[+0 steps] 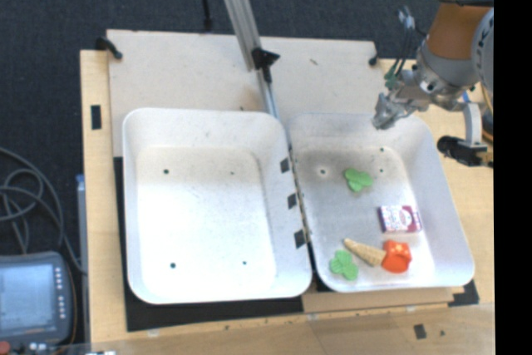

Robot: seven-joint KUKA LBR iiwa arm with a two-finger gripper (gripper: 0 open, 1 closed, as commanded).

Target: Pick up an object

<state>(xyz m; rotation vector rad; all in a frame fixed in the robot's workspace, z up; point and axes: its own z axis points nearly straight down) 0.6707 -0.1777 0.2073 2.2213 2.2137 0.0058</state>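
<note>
The right bin (pixel 432 170) holds several small objects: a green piece (pixel 358 179) near its middle, a purple and white box (pixel 399 218), an orange-red piece (pixel 396 256), a tan cone (pixel 362 251) and a second green piece (pixel 343 265) at the front. My gripper (pixel 384 120) hangs over the bin's far right corner, well above and behind the objects. Nothing shows between its fingers.
The left bin (pixel 137 179) stands beside the right one, with black clips along the shared wall. A slanted metal pole (pixel 237 0) rises behind the bins. A screen unit (pixel 32 295) and cables lie off the bench at the lower left.
</note>
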